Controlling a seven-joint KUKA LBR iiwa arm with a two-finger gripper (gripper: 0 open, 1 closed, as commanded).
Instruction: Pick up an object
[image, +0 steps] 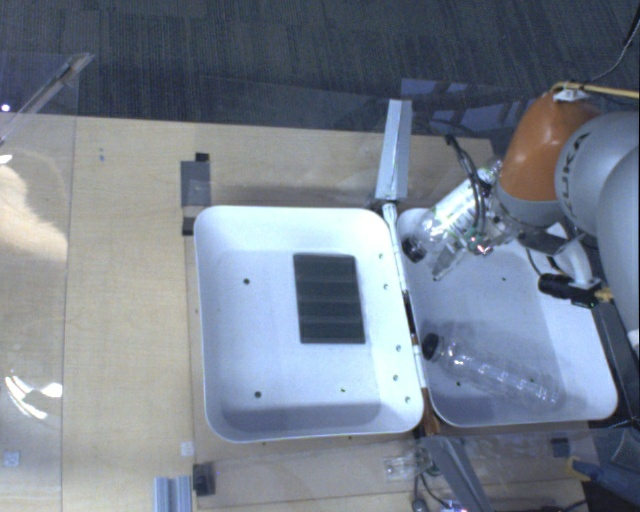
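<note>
Nearest lies a clear bottle (490, 372) in my right bin (600, 400). My gripper (440, 250) hovers far-left of it; whether it's open, I cannot tell. Slick plastic could roll away.

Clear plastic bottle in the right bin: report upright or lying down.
Lying down. The clear plastic bottle rests lengthwise on the right bin floor, dark cap toward the left bin.

Pale matt wood worktop (120, 330); smooth white plastic bins (230, 400); a clear glossy plastic bottle (490, 370); a ribbed matt black block (329, 298).
</note>
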